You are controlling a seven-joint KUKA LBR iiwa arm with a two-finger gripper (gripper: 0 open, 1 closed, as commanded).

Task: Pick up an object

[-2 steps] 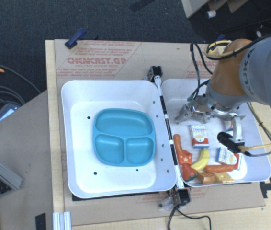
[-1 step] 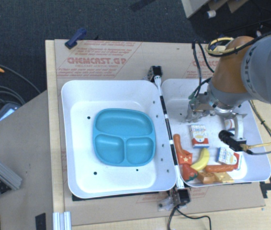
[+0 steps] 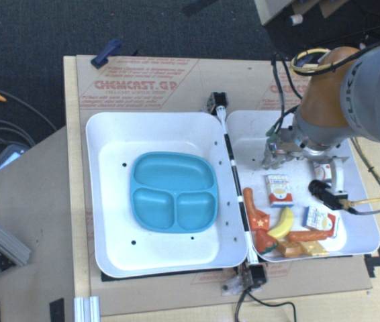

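Overhead, slanted (both bins (image 3: pixel 103 180) visible).

The arm (image 3: pixel 371 86) comes in from the right, a broad grey link sweeping across the upper corner of the right bin (image 3: pixel 257 123). The orange band (image 3: pixel 324 92) sits just above the wrist, bent downward over the bin's far half. Below it the grey wrist (image 3: pixel 314 139) points down toward the bin floor. The gripper (image 3: pixel 275 154) hangs low over the bin's back left area, near the divider between the bins.
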